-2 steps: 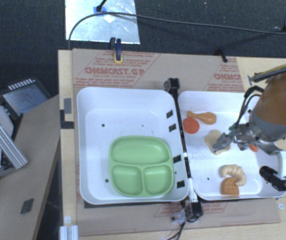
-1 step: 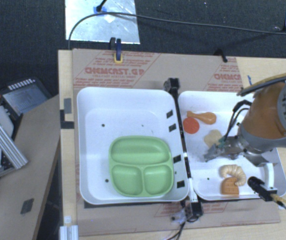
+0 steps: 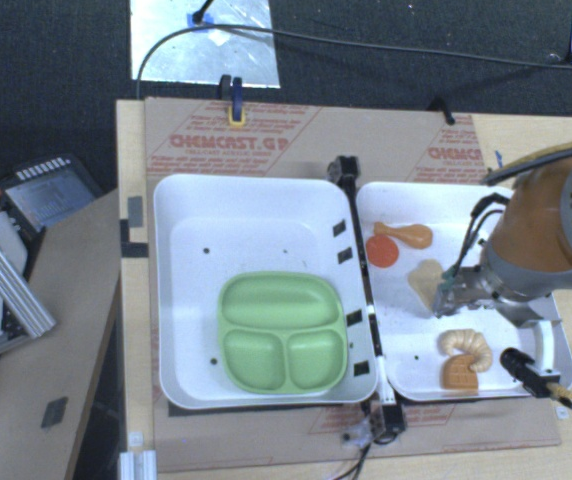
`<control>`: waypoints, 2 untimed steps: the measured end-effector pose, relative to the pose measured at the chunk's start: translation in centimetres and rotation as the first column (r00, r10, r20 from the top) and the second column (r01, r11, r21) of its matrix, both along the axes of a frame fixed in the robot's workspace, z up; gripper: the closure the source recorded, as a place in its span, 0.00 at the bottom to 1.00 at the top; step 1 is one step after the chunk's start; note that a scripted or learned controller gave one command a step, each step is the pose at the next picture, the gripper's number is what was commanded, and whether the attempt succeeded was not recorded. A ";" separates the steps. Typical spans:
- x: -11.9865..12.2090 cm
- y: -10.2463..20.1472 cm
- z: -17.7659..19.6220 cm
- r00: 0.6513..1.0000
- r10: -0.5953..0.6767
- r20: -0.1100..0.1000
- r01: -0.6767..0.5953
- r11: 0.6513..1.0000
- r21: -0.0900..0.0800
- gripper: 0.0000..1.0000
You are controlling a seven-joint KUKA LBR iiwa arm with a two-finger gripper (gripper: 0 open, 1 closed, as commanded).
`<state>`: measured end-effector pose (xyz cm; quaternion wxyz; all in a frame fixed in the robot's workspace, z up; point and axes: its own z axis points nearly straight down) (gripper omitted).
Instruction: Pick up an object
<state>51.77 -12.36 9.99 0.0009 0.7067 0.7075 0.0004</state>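
Observation:
The right bin (image 3: 406,193) holds several small items. An orange drumstick-shaped piece (image 3: 406,234) lies near its back, with a red disc (image 3: 382,253) just in front of it. A pale beige piece (image 3: 426,281) sits mid-bin. A tan croissant-like piece (image 3: 465,343) and an orange-brown chunk (image 3: 459,372) lie near the front edge. My gripper (image 3: 448,298) is down in the right bin, right beside the beige piece and above the croissant. Nothing can be seen held.
The left bin (image 3: 196,208) holds a green sectioned tray (image 3: 281,330). A black divider with clips (image 3: 356,268) runs between the bins. Cables trail across the back of the bench. Grey equipment stands at the far left.

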 end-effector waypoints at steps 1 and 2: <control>0.1 -1.0 5.8 1.000 -0.001 0.005 0.001 1.000 -0.002 1.00; -0.5 -1.4 10.6 1.000 0.002 0.005 -0.002 1.000 -0.001 1.00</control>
